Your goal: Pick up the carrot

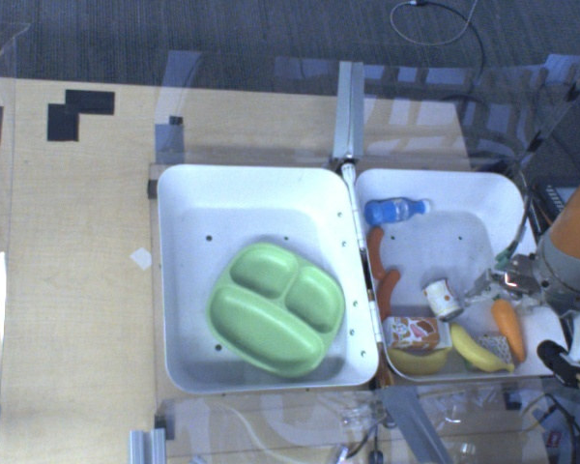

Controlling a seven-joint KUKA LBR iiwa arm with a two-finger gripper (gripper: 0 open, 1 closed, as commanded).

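Observation:
The orange carrot [508, 328] lies near the right bin's [464, 187] front right corner, its length running from back to front. My gripper [508, 283] reaches in from the right edge and hangs just behind the carrot's far end, between it and a small white can [443, 299]. The grey arm with its orange band [575, 222] covers the bin's right wall. Nothing visibly sits in the gripper.
In the right bin are a blue bottle [394, 210] at the back, two red sausages [375, 249] [389, 289] along the left wall, a snack packet [413, 333] over a yellow bowl [418, 362], and a banana [479, 350] beside the carrot. A green divided plate [275, 307] sits in the left bin [188, 259].

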